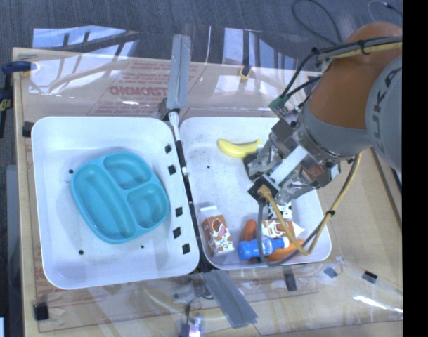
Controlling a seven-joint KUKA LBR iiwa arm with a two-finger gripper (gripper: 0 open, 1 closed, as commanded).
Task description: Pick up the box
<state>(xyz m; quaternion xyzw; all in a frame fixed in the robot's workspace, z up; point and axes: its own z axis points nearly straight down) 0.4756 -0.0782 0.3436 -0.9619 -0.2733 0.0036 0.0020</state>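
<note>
- Gripper (268, 196) hangs low in the right bin (199, 135); whether it is open or closed cannot be told.
- Box (217, 234) lies just left of and below the gripper, apart from it.

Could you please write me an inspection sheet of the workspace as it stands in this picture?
Surface: two white bins side by side; left bin, right bin.
Job's things: box lies at the right bin's near left, untouched.
Clutter: blue divided plate in the left bin; banana, blue bottle and an orange item in the right bin.
Grippers: gripper sits over the right bin, right of the box; finger state unclear.
Cables: yellow cable loops beside the wrist.
Surroundings: blue clamp at the bench's far left corner.
</note>
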